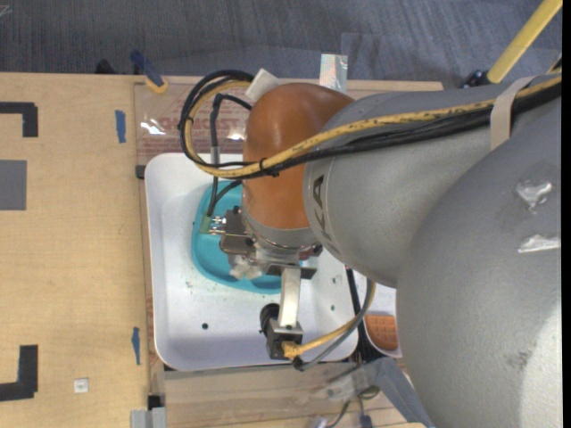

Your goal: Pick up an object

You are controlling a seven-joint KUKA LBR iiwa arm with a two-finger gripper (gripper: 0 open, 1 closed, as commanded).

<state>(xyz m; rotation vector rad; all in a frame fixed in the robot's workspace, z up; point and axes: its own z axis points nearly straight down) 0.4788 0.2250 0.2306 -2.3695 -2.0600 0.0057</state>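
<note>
Arm [393,203] is reaching over one white bin [174,266], its orange band [281,163] hovering above the bin's middle. One teal object [207,252] is lying in that bin, partly hidden under the wrist; whether the gripper [245,261] is gripping anything, I cannot tell.

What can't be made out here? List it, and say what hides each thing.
- Gripper, camera view: the orange wrist covers its fingers, so open or shut is unknown.
- Teal object: mostly under the wrist; its full shape is unclear.
- White bin: its right part is behind the grey arm.
- Orange item: a sliver, cut off by the arm.
</note>
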